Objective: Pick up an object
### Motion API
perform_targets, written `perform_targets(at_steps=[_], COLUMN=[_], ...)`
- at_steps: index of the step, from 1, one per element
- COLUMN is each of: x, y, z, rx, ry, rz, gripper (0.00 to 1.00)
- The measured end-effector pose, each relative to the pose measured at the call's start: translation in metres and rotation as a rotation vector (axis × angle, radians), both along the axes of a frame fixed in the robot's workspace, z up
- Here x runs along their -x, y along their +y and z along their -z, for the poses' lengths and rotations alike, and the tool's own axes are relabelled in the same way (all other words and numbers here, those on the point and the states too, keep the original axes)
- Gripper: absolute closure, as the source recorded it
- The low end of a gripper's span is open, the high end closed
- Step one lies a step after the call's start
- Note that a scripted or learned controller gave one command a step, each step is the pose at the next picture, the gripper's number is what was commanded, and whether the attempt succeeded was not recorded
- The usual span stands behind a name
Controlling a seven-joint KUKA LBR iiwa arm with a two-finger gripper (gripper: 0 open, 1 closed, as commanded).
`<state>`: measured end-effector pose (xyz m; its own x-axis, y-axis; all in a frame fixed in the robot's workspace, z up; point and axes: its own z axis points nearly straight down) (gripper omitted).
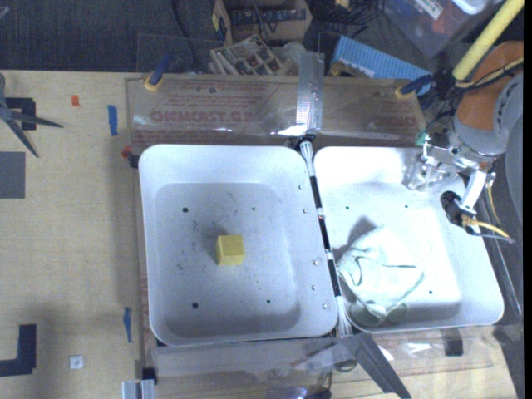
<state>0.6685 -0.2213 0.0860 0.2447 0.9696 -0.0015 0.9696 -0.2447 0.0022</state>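
Camera view from above the counter [66,248]: we see the gripper [426,171] poised over the far right corner of the right bin [474,306], nothing visible in its grasp; whether it is spread or pressed together, we cannot tell at this size. A yellow block [230,249] sits alone near the middle of the left bin [158,181], well apart from the arm [486,115]. A crumpled white cloth [381,273] lies toward the near left corner of the right bin, close to the divider between the two bins. We judge the task to be at its opening step, with the reach not yet committed to either object. The cloth is the nearer candidate; taking it would call for a move toward the near edge and a descent onto a raised fold. Choosing the block instead would mean crossing the divider and centring squarely over it.
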Motion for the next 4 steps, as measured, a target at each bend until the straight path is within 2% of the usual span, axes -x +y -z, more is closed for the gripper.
perform_targets(at_steps=[1,2,3,4], x=[0.001,0.001,0.001,0.009], y=[0.031,0.052,0.053,0.077], z=[-0.098,-0.008,-0.017,-0.001], rx=[-0.001,-0.001,0.0,-0.001], ry=[0.002,0.002,0.003,-0.001], rz=[0.349,0.48,0.477,0.438], gripper=[1.0,1.0,1.0,1.0])
